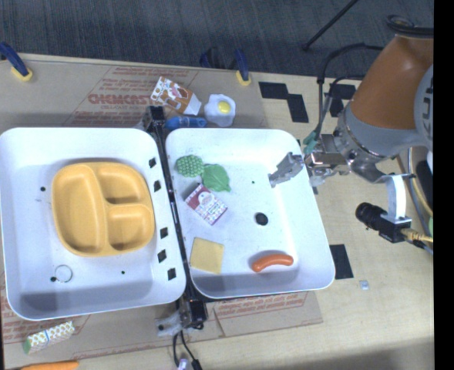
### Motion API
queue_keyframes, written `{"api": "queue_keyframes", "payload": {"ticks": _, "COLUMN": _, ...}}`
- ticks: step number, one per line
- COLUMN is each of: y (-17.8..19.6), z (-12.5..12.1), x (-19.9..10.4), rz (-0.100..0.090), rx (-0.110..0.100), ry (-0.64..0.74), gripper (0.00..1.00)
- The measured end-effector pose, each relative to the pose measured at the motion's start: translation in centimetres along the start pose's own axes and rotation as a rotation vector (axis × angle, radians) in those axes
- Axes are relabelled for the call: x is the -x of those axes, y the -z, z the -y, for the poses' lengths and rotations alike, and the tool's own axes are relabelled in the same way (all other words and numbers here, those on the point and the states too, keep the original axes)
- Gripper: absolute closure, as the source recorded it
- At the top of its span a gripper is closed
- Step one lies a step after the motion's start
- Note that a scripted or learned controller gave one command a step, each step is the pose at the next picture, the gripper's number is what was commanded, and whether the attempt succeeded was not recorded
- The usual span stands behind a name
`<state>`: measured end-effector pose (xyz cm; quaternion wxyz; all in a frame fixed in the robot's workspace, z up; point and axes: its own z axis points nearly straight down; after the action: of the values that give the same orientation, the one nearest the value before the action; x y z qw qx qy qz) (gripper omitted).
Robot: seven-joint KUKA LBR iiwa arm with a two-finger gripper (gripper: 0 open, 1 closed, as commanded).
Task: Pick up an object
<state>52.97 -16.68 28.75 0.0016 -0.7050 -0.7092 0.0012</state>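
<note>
Gripper [286,169] position: over the upper right part of the right bin [319,230], reaching in from the right with the grey wrist and orange band behind it. Nothing lies between the fingers. How far apart the fingers stand cannot be told at this angle.

Nearest candidate: a small dark round object [261,220], just below and slightly left of the jaws on the bin floor. No long axis; probably too flat to grasp well.

Next candidate: the orange sausage [272,261], further below the jaws, near the bin's front wall. Long axis runs left to right, so a grasp should close across it, front to back. This looks the most practical target.

Further left of the jaws, at roughly their level: green broccoli [189,165] and a green leafy piece [216,177], touching each other. Below those: a red-and-white packet [206,205], tilted, and a yellow cheese slice [206,255], lying flat.

Well left of the jaws: the left bin [15,206], holding a yellow divided tray [103,206].

Beyond the bins: a printed carton [169,94] and a fried-egg toy [220,109] on the cardboard sheet [80,91] covering the bench.
</note>
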Motion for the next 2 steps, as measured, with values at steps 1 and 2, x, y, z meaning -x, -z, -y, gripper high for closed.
{"api": "queue_keyframes", "payload": {"ticks": 1, "y": -10.2, "z": 1.7, "x": -6.4, "rz": -0.001, "rx": -0.003, "ry": -0.124, "gripper": 0.0}}
{"api": "queue_keyframes", "payload": {"ticks": 2, "y": -18.0, "z": -3.5, "x": -7.1, "rz": 0.0, "rx": -0.002, "ry": -0.256, "gripper": 0.0}}
